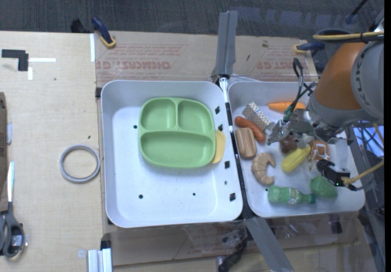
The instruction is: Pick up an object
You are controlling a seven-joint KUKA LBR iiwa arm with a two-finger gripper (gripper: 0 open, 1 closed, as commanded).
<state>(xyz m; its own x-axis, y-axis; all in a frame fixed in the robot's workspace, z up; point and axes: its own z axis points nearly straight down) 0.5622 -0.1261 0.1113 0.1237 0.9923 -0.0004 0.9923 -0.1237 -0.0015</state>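
Observation:
The right bin (345, 203) holds several toy foods: an orange carrot (280, 106), a silver ridged piece (256, 116), a red sausage (249, 129), a tan bread piece (245, 143), a croissant (264, 168), a yellow banana-like piece (295, 158), a green bottle (291, 195) and a green lump (323, 187). My gripper (286, 134) hangs low over the middle of this bin, just above the yellow piece and to the right of the sausage. Nothing is visibly held in it. The arm covers the bin's right side.
The left bin (122, 197) carries a green divided plate (177, 132) with a yellow piece (220, 146) under its right edge. A grey divider (227, 44) rises between the bins at the back. On the bench at left lie a tape ring (79, 162) and scissors (11, 234).

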